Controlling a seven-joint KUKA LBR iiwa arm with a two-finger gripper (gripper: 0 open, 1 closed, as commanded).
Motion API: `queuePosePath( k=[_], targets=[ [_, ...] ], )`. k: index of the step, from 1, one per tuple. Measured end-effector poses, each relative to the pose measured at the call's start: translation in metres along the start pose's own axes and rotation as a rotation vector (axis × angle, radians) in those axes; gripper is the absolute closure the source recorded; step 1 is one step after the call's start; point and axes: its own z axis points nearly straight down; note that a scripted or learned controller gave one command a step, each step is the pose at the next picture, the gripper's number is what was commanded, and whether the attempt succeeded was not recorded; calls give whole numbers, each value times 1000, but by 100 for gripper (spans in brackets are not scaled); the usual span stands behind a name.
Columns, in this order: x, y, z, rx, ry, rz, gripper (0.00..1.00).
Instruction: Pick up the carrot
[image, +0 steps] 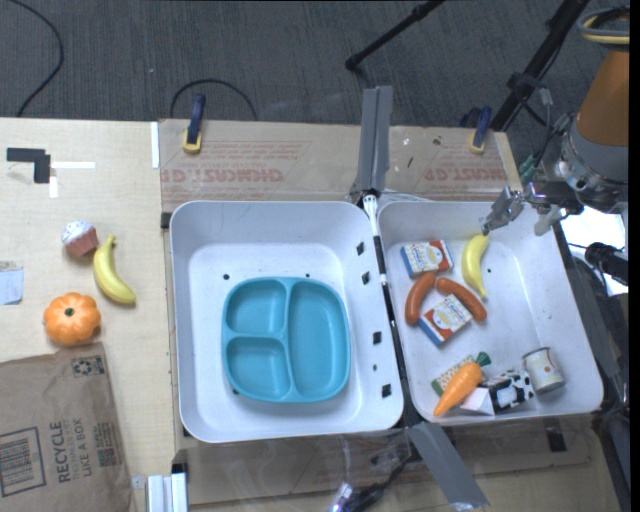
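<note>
1. The two-finger gripper (522, 205) hung at the end of the grey arm with the orange band (607, 95), above the far right corner of the right-hand shallow white bin (578, 300). Whether it stood apart or together could not be told at this scale; nothing showed between its tips.
2. The orange toy carrot with a green top (459, 384) lay on the floor of the same bin, near its front edge, at the opposite end from the gripper and well apart from it.
3. The carrot's long axis ran on a slant: the pointed tip toward the front left of the bin, the green top toward the back right. It lay nearly touching a small black-and-white toy cow (510, 389), with a small tin can (544, 369) just beyond.
4. Between tool and carrot lay a yellow toy banana (474, 265), two red sausages (440, 295) and two small printed cartons (426, 257).
5. Judgement: the coming move called for travel toward the viewer across this clutter, then a descent with the jaws set across the carrot's slanted axis, clear of the cow.
6. The left-hand bin held a blue divided plastic tray (287, 339).
</note>
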Motion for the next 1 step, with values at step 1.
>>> queuePosePath(
  k=[1],
  targets=[
    [11,-71,98,1,1,56,0]
  ],
)
